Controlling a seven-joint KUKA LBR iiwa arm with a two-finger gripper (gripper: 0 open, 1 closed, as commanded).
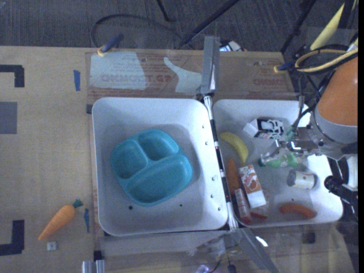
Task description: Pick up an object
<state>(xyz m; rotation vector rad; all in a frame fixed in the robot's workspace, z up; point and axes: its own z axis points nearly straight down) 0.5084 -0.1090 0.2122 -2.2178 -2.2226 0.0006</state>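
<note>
Nearest, a sausage (297, 210) and a juice carton (252, 186) are seen lying loose in the right bin (224, 110), within reach. Further in, the end effector (282, 148) is poised low over a green bottle (280, 161), likely the target; its grip cannot be told. Farther off, a banana (236, 145) is left alone.
</note>
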